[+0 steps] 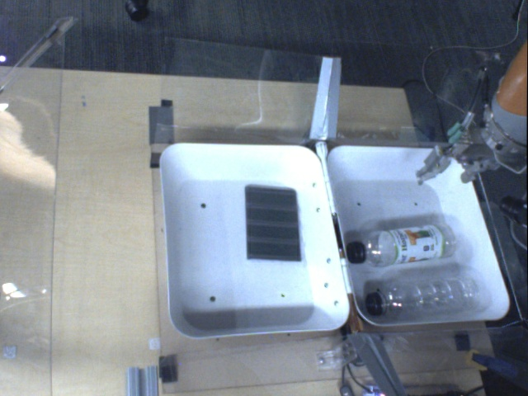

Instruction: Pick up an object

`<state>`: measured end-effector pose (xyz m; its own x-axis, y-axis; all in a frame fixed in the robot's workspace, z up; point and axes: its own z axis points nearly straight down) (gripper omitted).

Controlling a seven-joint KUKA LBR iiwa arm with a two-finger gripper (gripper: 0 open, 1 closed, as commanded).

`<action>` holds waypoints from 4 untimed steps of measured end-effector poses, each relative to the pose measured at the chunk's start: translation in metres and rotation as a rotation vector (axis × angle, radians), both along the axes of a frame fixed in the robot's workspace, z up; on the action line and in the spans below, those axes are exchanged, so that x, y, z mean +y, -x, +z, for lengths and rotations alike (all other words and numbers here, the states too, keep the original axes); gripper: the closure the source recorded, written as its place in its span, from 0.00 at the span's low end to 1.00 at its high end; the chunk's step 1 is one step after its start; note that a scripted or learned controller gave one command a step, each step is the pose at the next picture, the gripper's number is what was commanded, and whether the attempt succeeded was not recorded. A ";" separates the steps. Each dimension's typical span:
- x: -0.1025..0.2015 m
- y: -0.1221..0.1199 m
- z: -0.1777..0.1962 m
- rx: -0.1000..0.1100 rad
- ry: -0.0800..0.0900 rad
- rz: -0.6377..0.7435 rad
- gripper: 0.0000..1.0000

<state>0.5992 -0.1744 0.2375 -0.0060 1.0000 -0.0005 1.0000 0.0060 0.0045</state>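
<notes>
While gripper (450,162) hangs over right bin (375,180) far corner, fingers spread, gripping nothing; two bottles, labelled bottle (404,246) and clear bottle (425,297), lie near front.

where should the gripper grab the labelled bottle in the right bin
Probably around the middle of the labelled bottle, at the label, coming straight down from above. It lies on its side, black cap toward the left bin, so closing across its round body suits best. The clear bottle lies apart, nearer the front wall.
</notes>
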 end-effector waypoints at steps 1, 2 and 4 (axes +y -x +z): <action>0.076 -0.013 0.005 -0.001 0.000 0.143 0.00; 0.019 0.036 -0.107 0.001 0.000 0.169 0.00; -0.028 0.104 -0.148 -0.016 0.002 0.174 0.00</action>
<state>0.4952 -0.2022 0.0900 -0.1793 0.9838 -0.0042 0.9836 0.1793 0.0206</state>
